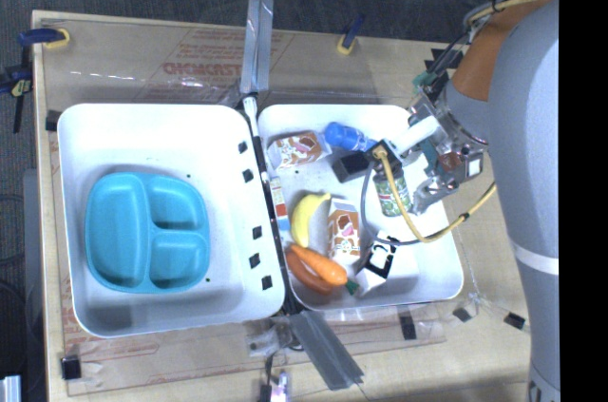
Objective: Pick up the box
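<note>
The camera looks down on the bench [123, 58], and my arm [532, 153] comes in from the right side. My claw [435, 183] hangs over the right edge of the right bin [427, 262], a little nearer to the far right corner than to the near one. How far the claw is open I cannot tell from this angle, and I also cannot tell if it has hold of anything.

Two small printed boxes lie in this bin. One box [296, 148] is in the far left corner, close to the far edge and to the left edge. A second box [344, 234] is about in the middle of the bin, just beside the right side of a banana [306, 218]. Both are well apart from my claw, with the second box a little closer.

A blue thing [344, 137] lies at the far edge, just right of the first box. A bottle [391, 191] with a green label is between the second box and my claw, near the claw. A carrot [318, 267] lies in the near left corner, under the banana and touching the near end of the second box, as it seems. A black-and-white thing [380, 259] lies right of the carrot, near the near edge.

The left bin [218, 143] carries a blue tray [147, 229], lying toward its left edge and its near edge.
</note>
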Robot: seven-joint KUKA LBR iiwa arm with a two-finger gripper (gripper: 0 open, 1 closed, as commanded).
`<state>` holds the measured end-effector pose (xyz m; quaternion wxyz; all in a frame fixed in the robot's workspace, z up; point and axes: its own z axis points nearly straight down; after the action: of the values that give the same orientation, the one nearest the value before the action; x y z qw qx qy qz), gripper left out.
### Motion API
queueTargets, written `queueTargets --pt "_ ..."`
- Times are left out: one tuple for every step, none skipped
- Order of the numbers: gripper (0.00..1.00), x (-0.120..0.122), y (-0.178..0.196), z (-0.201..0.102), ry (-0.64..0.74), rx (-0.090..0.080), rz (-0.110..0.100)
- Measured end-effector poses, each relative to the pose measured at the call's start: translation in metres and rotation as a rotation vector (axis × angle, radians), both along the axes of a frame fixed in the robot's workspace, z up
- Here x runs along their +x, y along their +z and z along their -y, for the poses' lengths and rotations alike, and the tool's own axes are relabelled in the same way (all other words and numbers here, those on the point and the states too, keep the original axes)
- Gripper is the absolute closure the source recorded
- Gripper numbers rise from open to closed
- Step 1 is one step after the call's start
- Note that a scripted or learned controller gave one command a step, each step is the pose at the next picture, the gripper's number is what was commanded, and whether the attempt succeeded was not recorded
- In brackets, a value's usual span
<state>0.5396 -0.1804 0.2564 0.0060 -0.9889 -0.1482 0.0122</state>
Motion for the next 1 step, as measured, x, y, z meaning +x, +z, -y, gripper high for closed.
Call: queueTargets --pt "1.00 0.0069 -0.0270 -0.0331 0.102 -0.002 0.014"
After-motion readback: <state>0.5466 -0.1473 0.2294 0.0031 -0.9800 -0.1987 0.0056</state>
